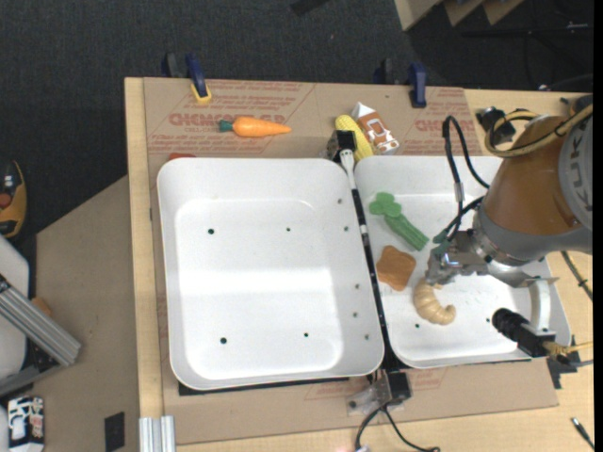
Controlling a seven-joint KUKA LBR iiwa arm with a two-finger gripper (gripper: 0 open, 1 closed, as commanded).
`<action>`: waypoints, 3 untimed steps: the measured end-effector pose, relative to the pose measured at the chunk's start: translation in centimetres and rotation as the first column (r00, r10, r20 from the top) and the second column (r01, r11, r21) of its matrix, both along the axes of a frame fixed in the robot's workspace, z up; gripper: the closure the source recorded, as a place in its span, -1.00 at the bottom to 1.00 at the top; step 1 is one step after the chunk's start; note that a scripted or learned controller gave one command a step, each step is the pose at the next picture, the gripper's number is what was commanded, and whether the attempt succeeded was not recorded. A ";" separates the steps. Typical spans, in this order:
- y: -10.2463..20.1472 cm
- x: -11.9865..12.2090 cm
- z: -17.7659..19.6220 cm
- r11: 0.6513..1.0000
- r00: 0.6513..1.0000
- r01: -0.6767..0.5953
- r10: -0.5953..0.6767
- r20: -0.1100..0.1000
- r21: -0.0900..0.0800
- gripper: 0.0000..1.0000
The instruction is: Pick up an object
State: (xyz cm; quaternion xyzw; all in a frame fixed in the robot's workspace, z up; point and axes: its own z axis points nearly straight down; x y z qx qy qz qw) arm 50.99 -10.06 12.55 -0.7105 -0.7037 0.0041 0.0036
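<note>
In the right bin lie a tan croissant, a brown bread slice and a green toy piece. My gripper hangs low over the bin, just above the croissant's upper end and right of the bread slice. Nothing shows between it and those objects that it holds. The grey and orange arm reaches in from the right and covers the bin's right part.
The left bin sits beside the right one. Behind the bins, on the cardboard, lie an orange carrot, a yellow corn cob and a small orange-white box. Blue clamps hold the board's back edge. Cables run near the arm.
</note>
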 end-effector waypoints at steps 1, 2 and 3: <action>3.0 2.4 24.7 1.000 0.999 -0.014 0.014 0.031 -0.001 1.00; 6.3 0.8 42.0 1.000 0.999 -0.015 0.015 0.034 0.000 1.00; 9.4 -3.2 41.0 1.000 1.000 -0.014 0.014 0.010 0.002 1.00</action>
